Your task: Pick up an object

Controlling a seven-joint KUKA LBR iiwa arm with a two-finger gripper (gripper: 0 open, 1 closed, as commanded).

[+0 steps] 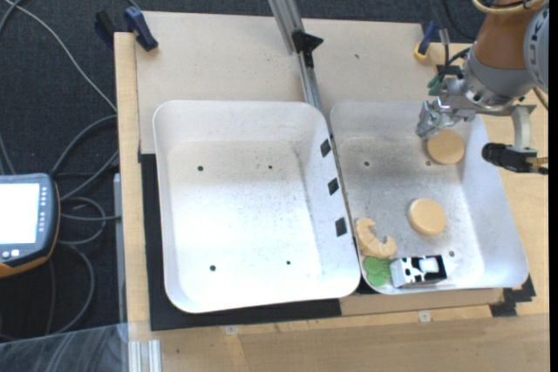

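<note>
The gripper (433,119) hung over the right bin's (488,213) far end, just beside a flat round tan disc (445,147) without any long axis.

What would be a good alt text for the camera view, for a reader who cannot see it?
A grey robot arm's gripper hovers beside a tan disc in the right white bin, which also holds a second tan disc, a curved tan piece, a green item and a black-and-white block.
</note>
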